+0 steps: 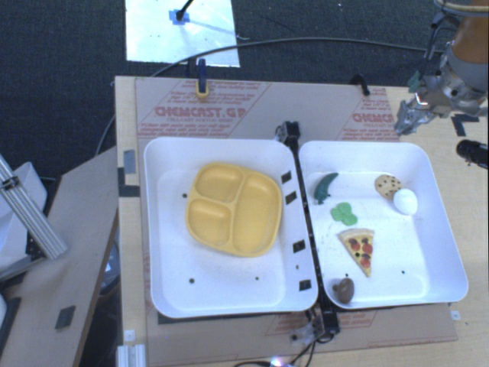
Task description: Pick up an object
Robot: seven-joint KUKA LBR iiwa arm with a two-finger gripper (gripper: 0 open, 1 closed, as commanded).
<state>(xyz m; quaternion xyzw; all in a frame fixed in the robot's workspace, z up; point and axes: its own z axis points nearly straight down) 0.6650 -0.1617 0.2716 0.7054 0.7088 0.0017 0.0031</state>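
- The left bin (164, 281) held a yellow divided plate (233, 208) lying flat near its middle; broad and low, it looked a poor thing for a two-finger grasp.
- The right bin (443, 243) carried the likelier picks: a dark green pepper (325, 186) at its far left, a green leafy piece (344, 214) just near of that, a pizza slice (359, 249) toward the middle, and a brown lump (344, 289) at the near left corner.
- A cookie (387, 183) and a white egg (405, 202) sat touching at the far right of that bin, closest to the arm.
- To do the step well, the arm would need to come in over the right bin, choose a piece standing apart, such as the pizza slice, and descend straight with the fingers straddling it.
- The pincer (406, 119) hung over the table beyond the right bin's far right corner, touching and holding nothing; how far open it stood I cannot tell.
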